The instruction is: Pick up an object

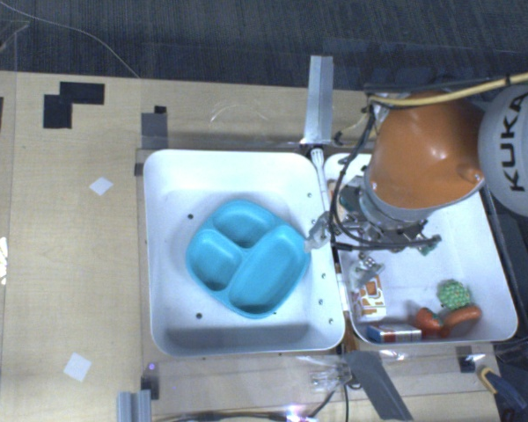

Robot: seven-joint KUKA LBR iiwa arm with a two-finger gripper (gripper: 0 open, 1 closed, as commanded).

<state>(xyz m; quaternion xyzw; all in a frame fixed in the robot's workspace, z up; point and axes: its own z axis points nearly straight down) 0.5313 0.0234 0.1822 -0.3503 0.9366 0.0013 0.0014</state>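
The grey KUKA arm with its orange band (422, 161) reaches in from the right and hangs over the right-hand shallow white bin (502, 310), its wrist pointing steeply down so that the orange section hides much of that bin's upper half. Below the band sits the dark wrist hardware with cables looping around it, and the tool (367, 266) hangs beneath it, low over the left part of the right bin, near the divider between the two bins. Whether the tool is spread or pressed together cannot be told from this angle, since the wrist covers it; nothing can be seen pinched in it.

The left-hand shallow white bin (176, 236) holds one thing: a light blue plastic divided plate with three compartments (246, 258), lying flat near the bin's middle, a little toward the right wall.

The right bin holds several small things gathered along its lower edge. A small white and orange carton (370, 301) lies just below the tool. Beside it, along the front wall, lies a slim tube-like item with red and blue ends (394, 333). Further right lie a red-orange sausage-shaped toy (446, 319) and, touching it from above, a green knobbly round toy (453, 294).

Both bins sit side by side on the pale wooden tabletop (62, 262).
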